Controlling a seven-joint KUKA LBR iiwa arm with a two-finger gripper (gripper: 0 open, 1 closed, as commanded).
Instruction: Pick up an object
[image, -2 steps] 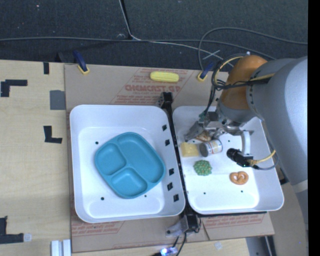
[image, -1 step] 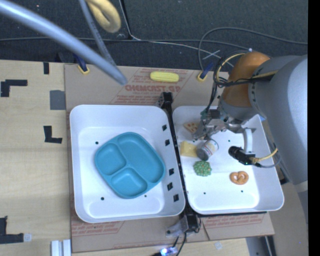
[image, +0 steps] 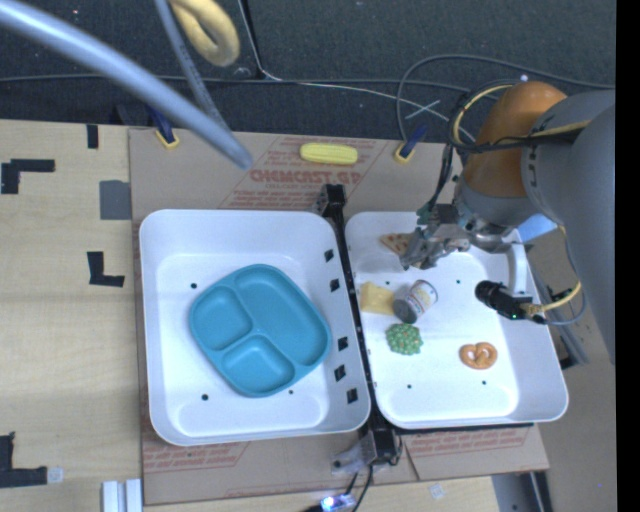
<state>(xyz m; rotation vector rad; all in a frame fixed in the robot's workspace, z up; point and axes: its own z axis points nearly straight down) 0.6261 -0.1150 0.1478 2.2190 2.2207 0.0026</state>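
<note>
Approach phase: gripper (image: 428, 250) low over the upper part of the right bin (image: 520, 400), nothing seen held.

Nearest the camera, the right bin's lower floor is bare. Above it lie a pretzel (image: 479, 355) toward the right wall and a green broccoli piece (image: 405, 339) near the bin's centre. Just above the broccoli, a small can (image: 417, 298) lies on its side, with a yellow wedge (image: 374, 298) beside it at the left wall. Further back, a tan piece (image: 393, 242) sits near the top edge, just left of the fingers. The left bin (image: 160, 400) holds a blue divided plate (image: 260, 328). Finger spread cannot be determined from this angle; no object shows between the fingers. Recommended: select one isolated target, such as the pretzel, which stands apart from its neighbours. Centre over it before descending. Avoid the can, which would probably roll.
</note>
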